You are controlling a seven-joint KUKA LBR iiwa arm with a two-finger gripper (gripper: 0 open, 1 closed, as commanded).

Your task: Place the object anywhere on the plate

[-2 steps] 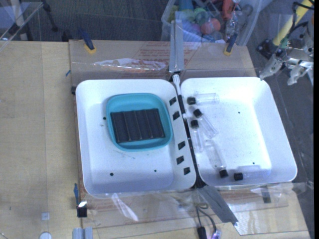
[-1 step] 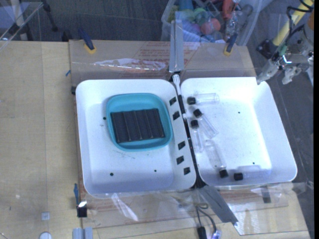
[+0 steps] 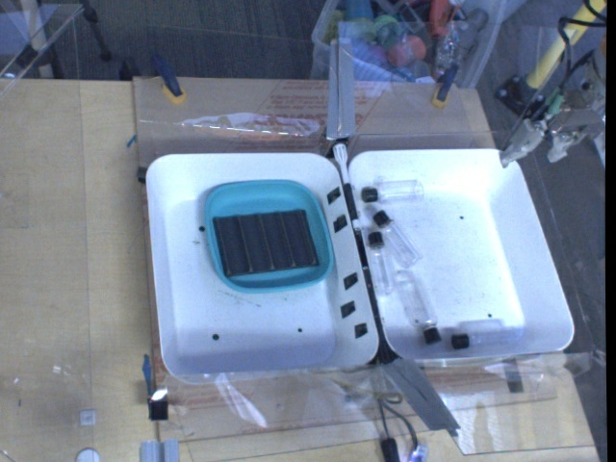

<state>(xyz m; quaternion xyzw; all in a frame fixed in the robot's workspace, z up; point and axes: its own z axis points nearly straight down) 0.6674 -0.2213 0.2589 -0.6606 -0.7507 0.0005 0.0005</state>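
- Nearest us in the right bin (image 3: 539,258), we see clear vials (image 3: 414,301) with black caps along its left side.
- In the left bin (image 3: 173,258), a teal plate (image 3: 219,198) carries a dark ridged block (image 3: 265,242).
- Far right, the gripper (image 3: 527,141) hovers; we cannot tell its fingers' state.

pale metallic tool (image 3: 532,139), thin pointed tip, dark cables behind

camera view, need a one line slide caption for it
Blue plate with a dark ridged block in the left bin; clear vials lie in the right bin; end effector at top right.
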